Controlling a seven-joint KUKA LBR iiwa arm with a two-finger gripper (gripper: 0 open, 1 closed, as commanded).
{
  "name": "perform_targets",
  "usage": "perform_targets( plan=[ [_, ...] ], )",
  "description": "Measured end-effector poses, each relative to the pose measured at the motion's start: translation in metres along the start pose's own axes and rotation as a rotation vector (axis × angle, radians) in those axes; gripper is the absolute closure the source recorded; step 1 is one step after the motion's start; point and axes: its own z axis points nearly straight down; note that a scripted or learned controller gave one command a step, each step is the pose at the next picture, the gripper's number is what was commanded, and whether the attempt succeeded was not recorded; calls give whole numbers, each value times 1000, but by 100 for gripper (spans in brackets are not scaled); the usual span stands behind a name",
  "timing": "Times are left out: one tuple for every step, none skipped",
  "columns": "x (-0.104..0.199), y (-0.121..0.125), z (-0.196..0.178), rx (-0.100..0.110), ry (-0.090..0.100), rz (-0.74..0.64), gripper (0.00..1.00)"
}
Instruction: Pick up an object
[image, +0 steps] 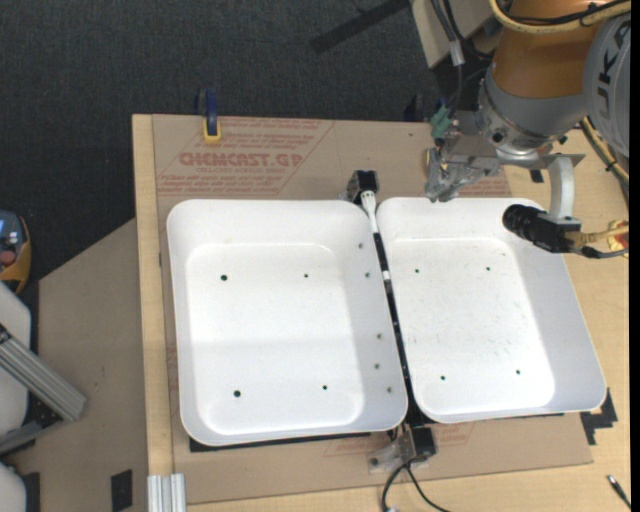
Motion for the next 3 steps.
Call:
perform_targets(
  plan=[
    [-11,-18,-21,4,-1,5,100],
    [-15,-33,-27,9,0,5,100],
    [-50,-17,-33,4,-3,7,100]
  ],
)
